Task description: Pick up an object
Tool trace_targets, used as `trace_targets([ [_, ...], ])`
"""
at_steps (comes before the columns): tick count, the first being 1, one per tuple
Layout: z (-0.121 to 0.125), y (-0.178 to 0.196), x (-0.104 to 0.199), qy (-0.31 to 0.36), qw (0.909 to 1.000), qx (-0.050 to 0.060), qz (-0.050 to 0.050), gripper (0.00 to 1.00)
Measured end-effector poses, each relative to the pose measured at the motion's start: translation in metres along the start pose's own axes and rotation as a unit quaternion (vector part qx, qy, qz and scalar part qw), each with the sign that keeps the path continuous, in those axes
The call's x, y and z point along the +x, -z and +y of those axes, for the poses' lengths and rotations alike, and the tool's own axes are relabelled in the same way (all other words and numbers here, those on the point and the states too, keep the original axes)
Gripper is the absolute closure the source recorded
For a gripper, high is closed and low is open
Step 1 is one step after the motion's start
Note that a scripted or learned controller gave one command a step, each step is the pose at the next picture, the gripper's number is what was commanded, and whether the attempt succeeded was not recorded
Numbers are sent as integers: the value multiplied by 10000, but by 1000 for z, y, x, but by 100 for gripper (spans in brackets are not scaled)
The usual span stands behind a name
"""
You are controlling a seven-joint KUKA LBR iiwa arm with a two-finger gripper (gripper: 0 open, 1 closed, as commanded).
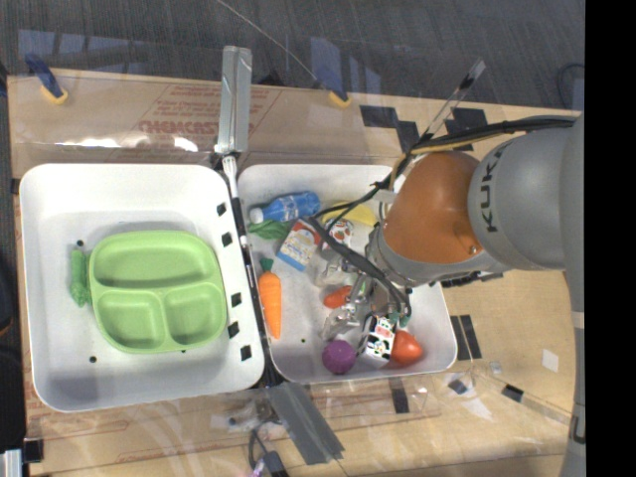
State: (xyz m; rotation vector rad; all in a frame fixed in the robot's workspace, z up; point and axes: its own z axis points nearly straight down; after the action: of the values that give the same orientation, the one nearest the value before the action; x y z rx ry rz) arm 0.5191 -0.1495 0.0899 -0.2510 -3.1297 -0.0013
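The right bin (298,364) holds several small items: an orange carrot (270,304) by its left wall, a blue bottle (289,208) at the back, a small white and blue carton (295,246), a purple ball (339,356), a red item (405,348) and a black-and-white patterned piece (378,338). My gripper (350,311) hangs low over the middle of that bin, just above the purple ball, beside a small orange-red item (338,296). The grey arm with its orange band (432,212) covers the bin's right part.
The left bin (50,207) holds a light green divided tray (156,288) with a green item (78,272) at its left edge. A metal bar (235,97) stands behind the wall between the bins. Cables run over the arm.
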Motion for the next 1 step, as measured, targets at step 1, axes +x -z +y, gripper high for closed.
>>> trace_targets([
  [1,46,-1,-3,-1706,9853,0,7,0],
])
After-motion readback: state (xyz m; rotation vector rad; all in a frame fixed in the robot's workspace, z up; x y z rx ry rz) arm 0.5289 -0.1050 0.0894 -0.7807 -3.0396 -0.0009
